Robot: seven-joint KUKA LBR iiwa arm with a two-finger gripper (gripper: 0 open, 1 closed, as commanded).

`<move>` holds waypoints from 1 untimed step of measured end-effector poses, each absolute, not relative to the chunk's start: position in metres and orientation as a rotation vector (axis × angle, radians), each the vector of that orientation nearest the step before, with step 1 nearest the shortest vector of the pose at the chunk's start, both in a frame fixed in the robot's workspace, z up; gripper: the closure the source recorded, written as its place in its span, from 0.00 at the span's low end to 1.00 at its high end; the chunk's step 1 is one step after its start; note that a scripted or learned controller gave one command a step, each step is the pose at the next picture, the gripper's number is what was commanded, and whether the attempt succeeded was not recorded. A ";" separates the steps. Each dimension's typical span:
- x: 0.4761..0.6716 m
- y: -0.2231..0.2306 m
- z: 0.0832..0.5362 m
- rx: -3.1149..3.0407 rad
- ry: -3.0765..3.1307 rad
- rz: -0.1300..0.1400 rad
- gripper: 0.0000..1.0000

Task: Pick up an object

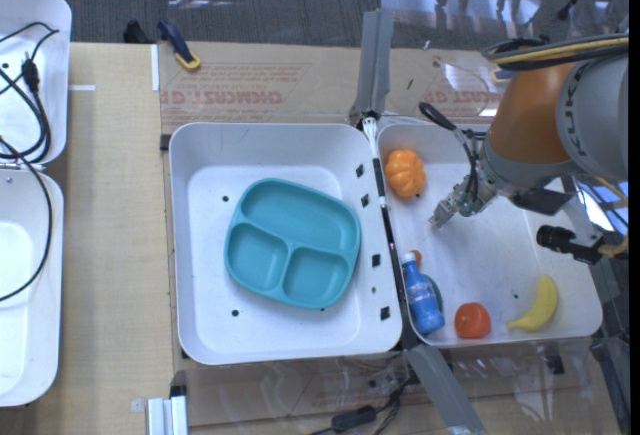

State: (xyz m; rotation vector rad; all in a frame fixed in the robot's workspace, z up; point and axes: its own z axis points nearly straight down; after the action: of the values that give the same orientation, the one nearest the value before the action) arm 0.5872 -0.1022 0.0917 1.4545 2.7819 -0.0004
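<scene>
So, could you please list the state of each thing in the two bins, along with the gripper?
Teal divided plate: flat, right way up, in the left bin.
Orange pumpkin: upright, at the right bin's far left corner.
Blue bottle: lying on its side along the right bin's left wall.
Tomato: resting at the near edge.
Banana: lying flat.
Gripper: above the right bin's floor, holding nothing.

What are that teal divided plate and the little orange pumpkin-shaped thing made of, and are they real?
The teal divided plate looks like moulded plastic: one even colour, soft rounded compartment walls, a dull sheen. The small orange pumpkin-shaped thing looks like a toy, probably plastic or foam: its colour is very uniform and its ribs are smooth, though the view is too coarse to be sure.
</scene>
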 end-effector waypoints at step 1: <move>0.587 -0.102 0.092 1.454 2.782 -0.001 0.00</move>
State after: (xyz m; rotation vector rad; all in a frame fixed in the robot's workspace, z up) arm 0.5872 -0.1023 0.0917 1.4541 2.7822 -0.0005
